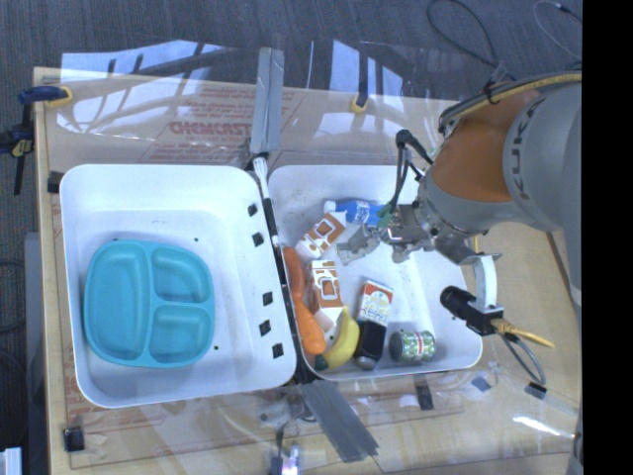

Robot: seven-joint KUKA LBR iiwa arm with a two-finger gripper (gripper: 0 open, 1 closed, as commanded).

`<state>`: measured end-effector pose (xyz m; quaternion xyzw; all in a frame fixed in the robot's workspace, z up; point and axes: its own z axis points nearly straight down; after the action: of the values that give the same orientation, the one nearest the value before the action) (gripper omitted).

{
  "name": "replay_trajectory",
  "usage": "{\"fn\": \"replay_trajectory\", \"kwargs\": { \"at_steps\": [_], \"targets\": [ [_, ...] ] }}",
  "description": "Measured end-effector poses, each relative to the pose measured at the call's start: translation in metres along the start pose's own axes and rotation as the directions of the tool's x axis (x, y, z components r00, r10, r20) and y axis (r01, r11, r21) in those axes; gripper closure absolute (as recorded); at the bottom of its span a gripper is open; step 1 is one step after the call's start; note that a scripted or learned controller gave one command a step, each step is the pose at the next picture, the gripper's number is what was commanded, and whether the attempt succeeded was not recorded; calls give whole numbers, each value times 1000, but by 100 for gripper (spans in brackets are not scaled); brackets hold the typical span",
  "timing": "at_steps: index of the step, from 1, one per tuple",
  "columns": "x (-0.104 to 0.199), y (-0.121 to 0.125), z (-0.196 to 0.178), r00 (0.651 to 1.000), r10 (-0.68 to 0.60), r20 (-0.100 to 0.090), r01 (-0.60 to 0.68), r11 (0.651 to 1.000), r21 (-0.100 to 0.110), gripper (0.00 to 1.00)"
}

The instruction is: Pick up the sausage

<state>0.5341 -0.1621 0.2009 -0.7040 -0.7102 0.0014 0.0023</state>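
Turquoise plastic is catching the eye first: a divided plate (148, 303) is lying flat in the left bin (99, 191), taking up its left half. Between the two bins a row of small black clips is running along the shared wall. Just right of that wall, in the right bin (445, 359), the sausage (294, 277) is lying lengthwise, a reddish-brown piece touching the orange carrot (311, 331) below it. A banana (343, 342) is curling beside the carrot at the bin's near edge, with a dark cylinder and a green-labelled can (412, 345) sitting further right along that edge. Small cartons (375, 300) are lying scattered through the bin's middle, and a blue-and-white package (350, 211) is resting near the far wall. The gripper (381, 237) is hanging over the bin's upper middle, well apart from the sausage; whether its fingers are spread or closed cannot be told from here. The grey arm (539, 161) is reaching in over the surface from the right.
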Motion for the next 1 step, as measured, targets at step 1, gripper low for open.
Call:
{"fn": "replay_trajectory", "kwargs": {
  "at_steps": [1],
  "targets": [
    [59, 7, 69, 999, -43, 4, 43, 999, -5, 0]
  ]
}}
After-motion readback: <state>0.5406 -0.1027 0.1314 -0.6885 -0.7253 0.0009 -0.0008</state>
